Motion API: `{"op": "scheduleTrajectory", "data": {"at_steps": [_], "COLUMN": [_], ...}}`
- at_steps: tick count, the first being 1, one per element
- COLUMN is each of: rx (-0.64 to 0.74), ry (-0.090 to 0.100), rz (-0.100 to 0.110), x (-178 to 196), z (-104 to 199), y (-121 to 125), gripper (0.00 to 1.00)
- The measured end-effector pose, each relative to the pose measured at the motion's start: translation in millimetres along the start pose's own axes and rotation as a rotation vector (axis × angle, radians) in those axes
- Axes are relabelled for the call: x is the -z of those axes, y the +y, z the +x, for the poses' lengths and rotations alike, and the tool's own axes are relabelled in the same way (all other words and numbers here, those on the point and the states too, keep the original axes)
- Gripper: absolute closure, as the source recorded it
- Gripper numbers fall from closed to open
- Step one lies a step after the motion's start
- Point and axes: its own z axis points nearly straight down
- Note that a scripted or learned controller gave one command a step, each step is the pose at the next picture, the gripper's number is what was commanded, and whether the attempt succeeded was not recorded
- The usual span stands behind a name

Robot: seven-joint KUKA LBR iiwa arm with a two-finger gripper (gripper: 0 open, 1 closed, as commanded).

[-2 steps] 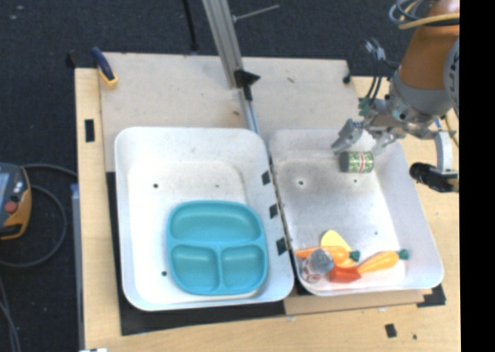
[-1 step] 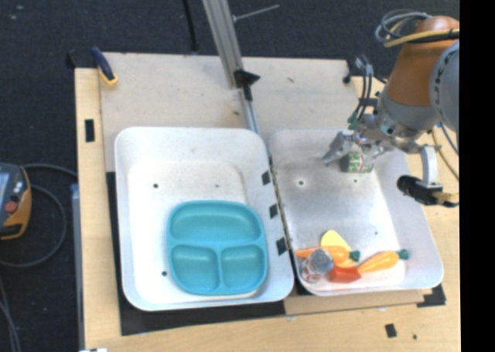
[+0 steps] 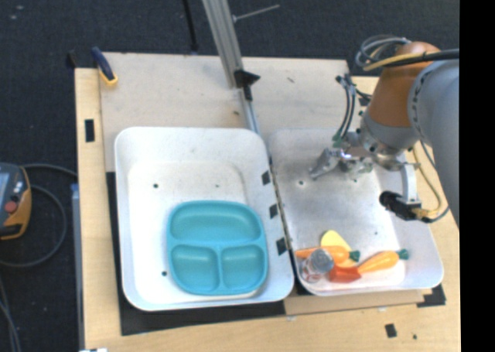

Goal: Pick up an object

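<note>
Toys [image 3: 349,259] heaped low in the right bin [image 3: 402,281], lower right of frame.
Blue tray [image 3: 217,247] lies in the left bin [image 3: 139,149]; hand [image 3: 340,162] hangs over the right bin's upper part, well apart from the toys, grip state unclear.

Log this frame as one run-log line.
gripper: over right white bin, upper part | holding: nothing seen | small colourful toy pile: near edge
</note>
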Motion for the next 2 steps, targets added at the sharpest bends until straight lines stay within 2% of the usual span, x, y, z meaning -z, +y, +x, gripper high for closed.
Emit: {"op": "scheduleTrajectory", "data": {"at_steps": [1, 2], "rx": [-0.001, 0.005], "ry": [-0.001, -0.001], "rz": [-0.008, -0.010], "x": [16, 81], "z": [-1, -1], "y": [2, 3], "gripper": [1.00, 1.00]}}
